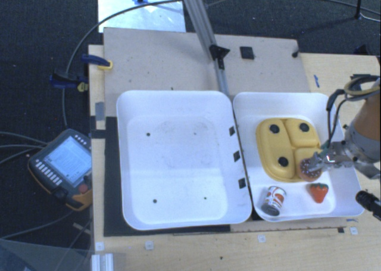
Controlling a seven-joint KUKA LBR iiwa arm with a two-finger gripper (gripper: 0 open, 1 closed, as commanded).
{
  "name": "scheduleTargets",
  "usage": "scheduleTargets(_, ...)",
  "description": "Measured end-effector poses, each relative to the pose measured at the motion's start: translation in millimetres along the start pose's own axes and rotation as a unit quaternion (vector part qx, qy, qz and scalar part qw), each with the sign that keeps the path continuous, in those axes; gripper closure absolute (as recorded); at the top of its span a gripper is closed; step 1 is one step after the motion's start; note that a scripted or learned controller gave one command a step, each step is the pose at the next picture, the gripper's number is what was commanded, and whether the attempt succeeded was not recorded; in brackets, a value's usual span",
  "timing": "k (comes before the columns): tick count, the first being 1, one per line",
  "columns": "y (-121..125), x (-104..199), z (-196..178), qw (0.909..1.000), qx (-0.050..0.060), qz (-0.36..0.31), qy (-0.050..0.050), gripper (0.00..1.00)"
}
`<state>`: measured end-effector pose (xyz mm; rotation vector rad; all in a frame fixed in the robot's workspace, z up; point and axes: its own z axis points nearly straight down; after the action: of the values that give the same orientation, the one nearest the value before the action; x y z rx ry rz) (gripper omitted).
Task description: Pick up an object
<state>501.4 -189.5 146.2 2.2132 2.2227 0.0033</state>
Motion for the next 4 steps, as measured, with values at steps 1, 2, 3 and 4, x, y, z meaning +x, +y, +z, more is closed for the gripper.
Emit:
scheduleTargets(1, 4, 4, -44, 1.0000, -0.001, -0.001, 0.000, 1.00)
scheduleTargets(2, 11, -5, -93, 1.0000, -0.001, -0.001, -0.001, 1.00)
scheduleTargets(3, 10, 39, -86, 1.0000, 0.002, -0.002, 0.001, 1.00)
scheduleTargets(4, 4, 96, -77, 1.0000, 0.002, -0.003, 0.002, 1.00)
